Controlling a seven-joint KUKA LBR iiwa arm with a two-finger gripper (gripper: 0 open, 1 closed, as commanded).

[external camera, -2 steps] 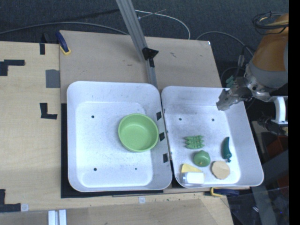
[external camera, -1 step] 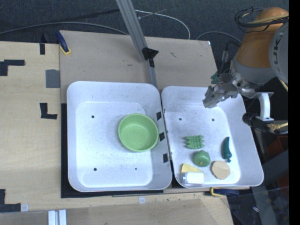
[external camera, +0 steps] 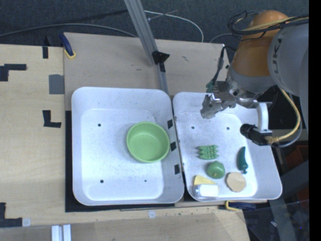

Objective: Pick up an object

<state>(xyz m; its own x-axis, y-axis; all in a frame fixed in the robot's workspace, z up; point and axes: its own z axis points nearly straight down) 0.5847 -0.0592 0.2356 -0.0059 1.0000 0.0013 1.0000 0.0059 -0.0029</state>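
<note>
My gripper (external camera: 209,109) hangs over the back of the right bin (external camera: 188,134), above bare bin floor, with nothing visible between its fingers. Nearer the front of that bin lie a ridged green piece (external camera: 207,151), a round green toy (external camera: 216,169), a dark teal piece (external camera: 243,158), a tan round disc (external camera: 235,182), and a yellow and white block (external camera: 204,186). All of them sit well in front of the gripper. A green bowl (external camera: 147,142) stands in the left bin (external camera: 95,109).
A grey metal pole (external camera: 143,24) slants down from the top to the bins' back edge. The arm's orange band and grey body (external camera: 266,49) fill the upper right. A black and yellow cable (external camera: 271,134) hangs over the right bin's right side.
</note>
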